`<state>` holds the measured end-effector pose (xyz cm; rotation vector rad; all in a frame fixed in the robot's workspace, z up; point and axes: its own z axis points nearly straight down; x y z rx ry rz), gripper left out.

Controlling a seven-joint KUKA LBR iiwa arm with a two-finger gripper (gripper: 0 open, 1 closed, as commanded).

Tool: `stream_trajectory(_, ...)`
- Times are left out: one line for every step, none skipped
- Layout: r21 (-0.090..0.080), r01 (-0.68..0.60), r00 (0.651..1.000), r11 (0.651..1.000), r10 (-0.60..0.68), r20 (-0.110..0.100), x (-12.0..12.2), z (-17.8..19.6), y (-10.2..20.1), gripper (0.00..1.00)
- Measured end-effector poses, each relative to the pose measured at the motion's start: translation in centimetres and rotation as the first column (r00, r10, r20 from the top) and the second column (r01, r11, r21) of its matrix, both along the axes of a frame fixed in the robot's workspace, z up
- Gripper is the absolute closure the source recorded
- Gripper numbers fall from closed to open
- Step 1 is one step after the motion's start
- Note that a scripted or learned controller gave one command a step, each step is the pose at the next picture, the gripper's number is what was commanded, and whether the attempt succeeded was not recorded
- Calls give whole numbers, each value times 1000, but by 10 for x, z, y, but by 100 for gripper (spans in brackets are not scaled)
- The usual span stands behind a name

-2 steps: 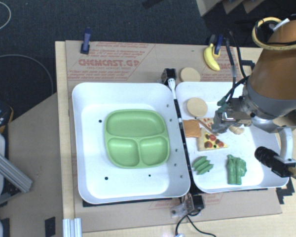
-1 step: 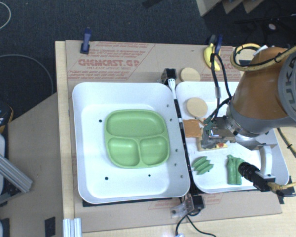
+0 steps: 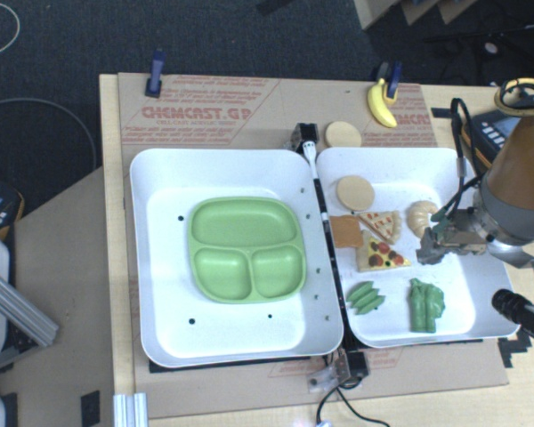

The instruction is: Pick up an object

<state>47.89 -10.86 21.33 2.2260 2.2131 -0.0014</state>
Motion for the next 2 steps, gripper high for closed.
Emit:
stream_trajectory(1,-2,1000,1000,2,-1,32,-133,-65,100)
stream_trajectory(2,-3,1000,1000,3,-7,-2,-30,18,100)
